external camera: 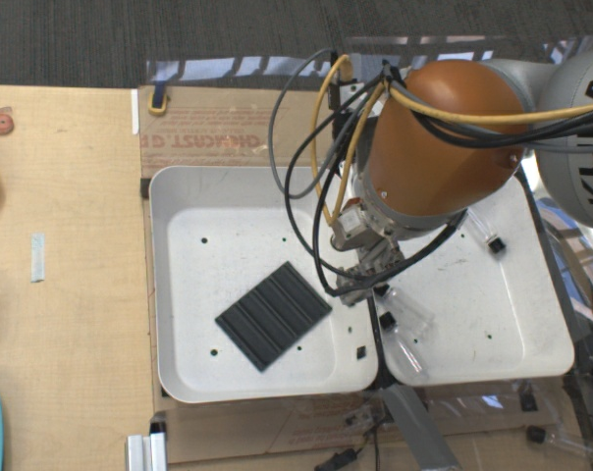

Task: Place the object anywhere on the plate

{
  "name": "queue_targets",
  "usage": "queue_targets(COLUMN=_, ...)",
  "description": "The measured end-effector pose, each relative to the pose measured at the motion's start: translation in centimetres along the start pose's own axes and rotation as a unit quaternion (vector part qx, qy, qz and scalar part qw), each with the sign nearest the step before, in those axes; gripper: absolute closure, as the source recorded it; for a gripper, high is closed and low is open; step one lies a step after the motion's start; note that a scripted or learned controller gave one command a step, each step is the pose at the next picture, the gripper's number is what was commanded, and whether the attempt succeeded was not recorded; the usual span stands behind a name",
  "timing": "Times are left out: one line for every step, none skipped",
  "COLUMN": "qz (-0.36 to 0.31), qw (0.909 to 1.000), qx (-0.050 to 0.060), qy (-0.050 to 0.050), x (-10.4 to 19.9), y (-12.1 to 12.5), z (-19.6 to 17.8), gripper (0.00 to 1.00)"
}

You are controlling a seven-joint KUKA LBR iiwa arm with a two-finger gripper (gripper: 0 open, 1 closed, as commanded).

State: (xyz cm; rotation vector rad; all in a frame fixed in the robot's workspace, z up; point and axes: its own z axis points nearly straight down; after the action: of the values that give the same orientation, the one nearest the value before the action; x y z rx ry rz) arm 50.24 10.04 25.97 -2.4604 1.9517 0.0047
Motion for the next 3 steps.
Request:
queue_targets(qz=-0.128, qw=0.9917, qx=-0.001, qy=0.000, x=2.9, y=-2.1, z=6.9, gripper=1.00)
queue_targets(qz=-0.138, qw=0.9904, qx=0.001, qy=-0.001, x=-4.8, y=-9.6, z=3.3, gripper=1.00)
queue_targets(qz=-0.235, qw=0.9719, qx=0.001, qy=-0.001, x=-2.9, y=-4.9, z=-3.4, gripper=1.00)
